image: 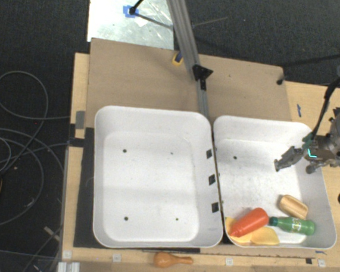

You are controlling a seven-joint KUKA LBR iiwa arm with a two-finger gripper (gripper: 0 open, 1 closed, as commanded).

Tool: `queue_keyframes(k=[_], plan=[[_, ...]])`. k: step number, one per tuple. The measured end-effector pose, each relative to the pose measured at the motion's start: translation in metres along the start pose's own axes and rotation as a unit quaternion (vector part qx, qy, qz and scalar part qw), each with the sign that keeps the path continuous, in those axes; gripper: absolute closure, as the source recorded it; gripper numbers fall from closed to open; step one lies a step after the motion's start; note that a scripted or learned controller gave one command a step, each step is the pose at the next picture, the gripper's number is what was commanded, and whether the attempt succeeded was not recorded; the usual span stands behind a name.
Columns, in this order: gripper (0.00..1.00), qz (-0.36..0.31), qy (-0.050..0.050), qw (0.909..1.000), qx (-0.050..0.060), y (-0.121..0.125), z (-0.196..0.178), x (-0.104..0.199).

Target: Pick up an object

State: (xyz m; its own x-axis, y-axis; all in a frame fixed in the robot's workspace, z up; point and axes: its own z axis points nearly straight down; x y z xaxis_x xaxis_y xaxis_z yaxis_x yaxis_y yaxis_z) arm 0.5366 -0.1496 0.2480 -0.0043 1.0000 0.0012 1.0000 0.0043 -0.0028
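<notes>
In the right bin (260, 132), several objects lie in the near corner. They are a tan bread-like roll (293, 205), a green bottle (293, 224), an orange-red carrot-like piece (249, 221) and a yellow piece (262, 237) under it. My gripper (300, 162) hangs above the bin's right side, farther back than the roll and apart from all of them. Its dark fingers (286, 158) are spread open with nothing between them.
The left bin (153, 122) sits beside the right one, with black clips along their shared edge. A small orange-brown gourd-shaped item (173, 259) lies on the bench in front of the bins. A grey pole (188, 41) slants in from the back.
</notes>
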Motion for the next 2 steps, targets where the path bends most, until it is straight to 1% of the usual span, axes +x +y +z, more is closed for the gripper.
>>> queue_keyframes(k=[1,2], plan=[[0.0,0.0,-0.001,1.0,-0.002,0.001,-0.002,0.0],[0.0,0.002,0.0,1.0,0.0,-0.001,0.04,-0.001]])
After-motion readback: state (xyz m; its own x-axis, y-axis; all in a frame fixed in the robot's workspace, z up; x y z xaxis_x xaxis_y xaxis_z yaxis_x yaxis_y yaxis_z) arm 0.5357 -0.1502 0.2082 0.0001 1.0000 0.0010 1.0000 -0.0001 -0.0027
